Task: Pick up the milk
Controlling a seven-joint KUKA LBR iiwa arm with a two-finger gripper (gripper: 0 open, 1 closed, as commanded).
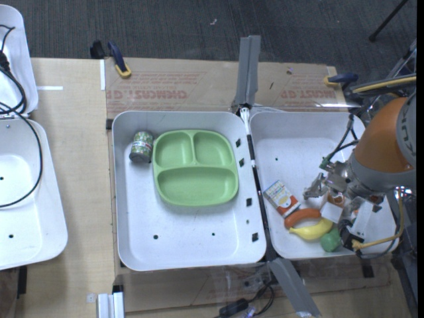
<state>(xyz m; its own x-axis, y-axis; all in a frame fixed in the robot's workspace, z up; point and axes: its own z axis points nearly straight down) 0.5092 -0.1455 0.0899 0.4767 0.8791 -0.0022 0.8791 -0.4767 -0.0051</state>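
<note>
Tool (333,197), finger state impossible to tell, hangs in the right bin (291,138), milk carton (281,197) just left.

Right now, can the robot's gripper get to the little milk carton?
Probably yes. The milk carton lies on its side in the right bin, its top bare. The gripper hangs just to its right. The sausage and banana crowd its lower end.

Open floor across the upper half of the right bin (298,144), clear passage there. Lower down it crowds: the milk (279,196) sits just left of the sausage (302,216), banana (311,230) and green ball (330,242), with the tool (331,194) close on its right.
</note>
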